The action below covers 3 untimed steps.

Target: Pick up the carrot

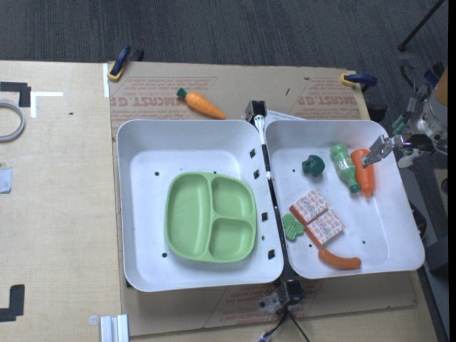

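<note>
Two carrots are in view. One orange carrot [366, 177] lies in the right bin [399, 258] near its far right side, next to a green bottle [345, 166]. A second carrot with a green top [201, 104] lies outside the bins on the cardboard behind the left bin. My gripper [388, 155] hangs over the right bin's right edge, open, with nothing between its fingers. Its left fingertip [370, 157] sits just over the upper end of the bin carrot.
The right bin also holds a dark green broccoli [312, 165], two cracker boxes [318, 216], a small green item [292, 226] and an orange sausage [339, 261]. A green divided plate [211, 217] lies in the left bin [135, 191]. Clamps hold the cardboard's far corners.
</note>
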Each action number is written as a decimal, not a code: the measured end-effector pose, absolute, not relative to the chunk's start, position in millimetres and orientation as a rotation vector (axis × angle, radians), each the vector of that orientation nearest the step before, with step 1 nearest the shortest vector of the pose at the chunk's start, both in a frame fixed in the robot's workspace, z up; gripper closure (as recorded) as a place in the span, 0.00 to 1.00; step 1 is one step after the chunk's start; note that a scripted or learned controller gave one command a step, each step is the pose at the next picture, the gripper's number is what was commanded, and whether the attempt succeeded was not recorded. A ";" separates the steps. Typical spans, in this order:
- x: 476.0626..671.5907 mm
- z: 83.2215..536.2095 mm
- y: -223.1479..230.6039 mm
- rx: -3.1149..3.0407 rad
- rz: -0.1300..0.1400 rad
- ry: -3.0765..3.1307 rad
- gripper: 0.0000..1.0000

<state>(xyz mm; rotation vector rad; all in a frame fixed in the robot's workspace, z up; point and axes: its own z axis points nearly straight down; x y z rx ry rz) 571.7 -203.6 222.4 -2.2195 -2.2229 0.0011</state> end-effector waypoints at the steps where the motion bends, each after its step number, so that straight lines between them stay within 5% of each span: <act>1: 597.3 107.8 -203.1 -2.185 0.001 -2.257 0.00; 2: 598.2 118.7 -203.8 -2.186 0.001 -2.260 1.00; 3: 571.9 92.1 -136.2 -2.238 0.001 -2.204 1.00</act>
